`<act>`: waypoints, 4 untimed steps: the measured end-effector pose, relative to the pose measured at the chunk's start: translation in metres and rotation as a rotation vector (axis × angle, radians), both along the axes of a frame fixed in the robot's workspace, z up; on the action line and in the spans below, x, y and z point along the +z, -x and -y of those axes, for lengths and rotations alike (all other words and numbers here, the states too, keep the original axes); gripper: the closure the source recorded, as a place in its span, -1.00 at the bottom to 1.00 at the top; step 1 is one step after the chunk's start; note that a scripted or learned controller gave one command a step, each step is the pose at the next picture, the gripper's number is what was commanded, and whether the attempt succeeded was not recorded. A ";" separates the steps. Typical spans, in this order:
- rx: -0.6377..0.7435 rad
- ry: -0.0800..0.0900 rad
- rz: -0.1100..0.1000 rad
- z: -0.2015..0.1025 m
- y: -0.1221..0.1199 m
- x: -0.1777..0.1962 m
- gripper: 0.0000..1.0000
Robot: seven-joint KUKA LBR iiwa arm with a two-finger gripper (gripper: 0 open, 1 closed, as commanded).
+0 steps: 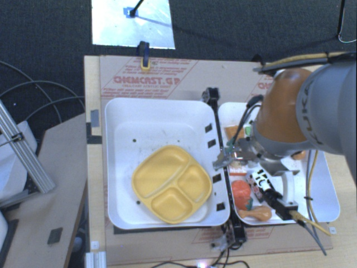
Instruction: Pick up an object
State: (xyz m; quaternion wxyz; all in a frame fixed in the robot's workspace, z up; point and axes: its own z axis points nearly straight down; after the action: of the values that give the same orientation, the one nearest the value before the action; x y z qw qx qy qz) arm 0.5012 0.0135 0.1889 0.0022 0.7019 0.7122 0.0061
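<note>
My grey arm (312, 110), with its orange band, reaches in from the right and hangs over the right shallow white bin (333, 205) of the pair on the cardboard-covered counter (167, 77). My end effector (237, 156) sits low at that bin's left side, close to the wall it shares with its neighbour. My own wrist blocks the view, so I cannot tell whether the end effector is open or closed, and nothing can be seen gripped in it.

A red, rounded plastic piece (241, 191) lies in the right bin just beside the end effector, towards the near edge of the counter. Whether the two touch is not clear. A tan-orange, drumstick-shaped toy (258, 212) rests just beyond the red piece, against the bin's near wall and a little to the right. A small orange scrap (230, 132) shows at the far side of the same bin, behind the end effector; it is too small to make out.

The left shallow white bin (120, 149) holds a yellow plastic tray with three compartments (172, 183). It lies flat and turned at an angle in the near right part of that bin, well apart from the end effector across the dividing wall. A blue and yellow clamp (144, 57) grips the counter's far edge.
</note>
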 end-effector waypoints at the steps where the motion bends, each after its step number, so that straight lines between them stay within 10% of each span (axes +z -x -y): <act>1: -0.008 0.004 -0.006 0.007 0.001 0.007 1.00; 2: -0.004 -0.001 0.008 -0.100 -0.014 0.266 1.00; 3: -0.012 0.009 -0.027 -0.114 0.018 0.096 1.00; 4: -0.019 0.007 0.003 -0.049 -0.041 0.197 1.00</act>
State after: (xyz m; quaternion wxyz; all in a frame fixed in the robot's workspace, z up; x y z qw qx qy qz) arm 0.5419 0.0620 0.3861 0.0055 0.7085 0.7057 0.0047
